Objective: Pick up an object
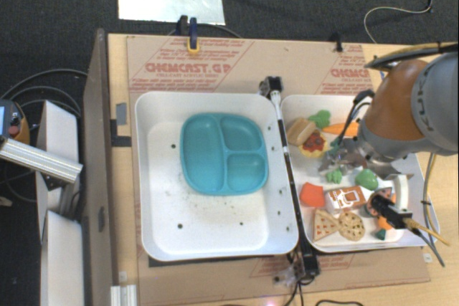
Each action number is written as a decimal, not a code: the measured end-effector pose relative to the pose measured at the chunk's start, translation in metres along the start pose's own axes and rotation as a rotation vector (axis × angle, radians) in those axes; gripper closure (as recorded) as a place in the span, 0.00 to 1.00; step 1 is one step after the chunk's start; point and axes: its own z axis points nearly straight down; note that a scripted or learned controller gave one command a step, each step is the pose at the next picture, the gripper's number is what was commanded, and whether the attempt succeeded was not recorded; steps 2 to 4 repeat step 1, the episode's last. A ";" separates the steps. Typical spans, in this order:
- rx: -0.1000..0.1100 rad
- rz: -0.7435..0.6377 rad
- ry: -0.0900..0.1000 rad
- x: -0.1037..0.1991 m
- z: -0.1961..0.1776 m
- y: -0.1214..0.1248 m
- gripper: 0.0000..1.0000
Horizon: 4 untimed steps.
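Toy food fills the right bin (416, 240), and any piece of it would serve the task; the claw (337, 167) hangs low over the middle of that heap, reaching in from the right under the grey arm (423, 111) with its orange band; its tips sit among small grey and green shapes, and at this slant I cannot tell how it stands or whether anything is caught in it.

The relation that matters is what lies directly under and around the tips; a green piece (366, 178) sits just beside the claw toward the near-right; an orange-red block (312, 194) lies just below it in the picture, toward the front of the bin; a round red-topped piece (313, 143) and a tan bun-like one (300, 130) lie just beyond it toward the far-left corner, with a green leafy piece (320, 116) farther back.

Nearer the front edge rest a small carton (347, 198), a wedge-shaped cracker (324, 224) and a round biscuit (351, 226); these are well clear of the claw.

The left bin (154, 154) holds a teal divided plate (223, 154) and lies well apart from the arm; both bins rest on the desk (237, 61).

My judgement: the nearest candidate is probably the green piece or whatever sits beneath the tips, so a short descent should matter more than any sideways shift.
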 end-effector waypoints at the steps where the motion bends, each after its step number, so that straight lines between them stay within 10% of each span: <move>1: -0.008 -0.010 0.002 0.067 -0.095 0.007 1.00; 4: -0.008 -0.010 0.002 0.067 -0.095 0.007 1.00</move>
